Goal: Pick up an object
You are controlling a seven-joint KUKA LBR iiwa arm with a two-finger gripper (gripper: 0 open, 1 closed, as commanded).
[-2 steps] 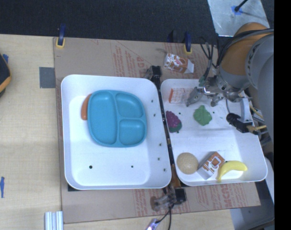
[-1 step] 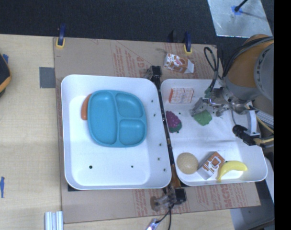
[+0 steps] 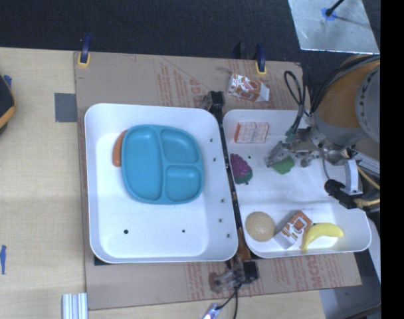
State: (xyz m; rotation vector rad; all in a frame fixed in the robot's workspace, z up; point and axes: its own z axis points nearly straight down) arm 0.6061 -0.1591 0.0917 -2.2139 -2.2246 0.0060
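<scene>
At the near edge of the right bin (image 3: 335, 248) lie a banana (image 3: 321, 234), a small orange-and-white carton (image 3: 292, 228) touching it on the left, and a tan bun (image 3: 260, 225) just beside the carton. Further up, by the bin's left wall, sits a purple grape bunch (image 3: 240, 168).

The gripper (image 3: 282, 157) hangs low over the middle of this bin, reaching in from the right, with its metal fingers (image 3: 276, 154) right at a small green object (image 3: 282, 165) (a bit of green pokes out beneath them). Whether the fingers are parted or closed cannot be told, nor whether they have the green thing between them. Behind it, near the far wall, lies a flat white-and-orange box (image 3: 251, 133).

The left bin (image 3: 102, 231) carries a blue divided plate (image 3: 163, 163), which covers most of an orange object (image 3: 117, 150) showing at its left edge.

Beyond the bins, on the cardboard (image 3: 155, 78), rests a crumpled packet (image 3: 248, 88).
</scene>
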